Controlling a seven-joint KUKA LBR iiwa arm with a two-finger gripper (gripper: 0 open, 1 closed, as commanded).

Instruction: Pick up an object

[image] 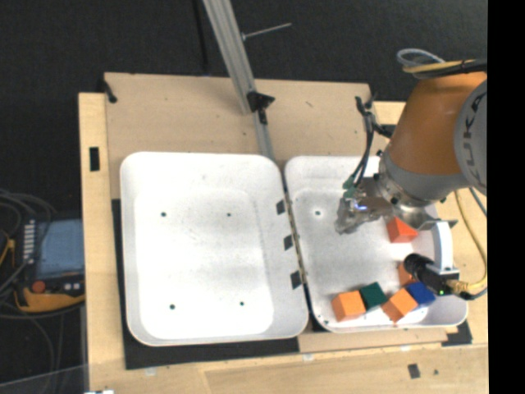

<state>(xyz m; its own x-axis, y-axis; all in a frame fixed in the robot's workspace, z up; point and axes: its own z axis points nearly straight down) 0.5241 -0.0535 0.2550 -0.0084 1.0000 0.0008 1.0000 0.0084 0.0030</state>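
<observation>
Arm: the grey KUKA arm with the orange band point(435, 125) reaches in from 3 o'clock and hangs over the right-hand shallow white plastic bin point(324, 179).
Gripper: the two-finger gripper point(354, 213) sits above the bare middle of that bin; how wide it stands I cannot tell, the tips are too dark and small, and nothing is visible between them.
Objects: 1 small orange-red block point(401, 231) lies just at 3 o'clock of the gripper, half tucked under the wrist.
Cluster: at the bin's 5 o'clock corner sit 1 orange cube point(349, 304), 1 dark green block point(374, 295) touching it, a second orange cube point(401, 303) and 1 blue block point(420, 292), packed close.
Task state: my read is nothing lifted yet; the gripper is over bare floor, apart from every block.
Risk 1: closing where it hovers would likely catch only air, since no block lies under it.
Risk 2: the orange-red block is the nearest target, but the wrist hides part of it, so a descent could clip an edge and nudge it aside.
Risk 3: in the corner cluster, touching blocks and the bin wall leave little room for fingers; a neighbour could get shoved or a finger could meet the rim.
Surface: the left-hand white bin point(205, 245) lies at 9 o'clock; both rest on a pale wooden bench point(164, 105).
Room: dark floor around, a grey metal pole point(234, 48) at 12 o'clock, a blue box with cables point(57, 253) at 9 o'clock.
</observation>
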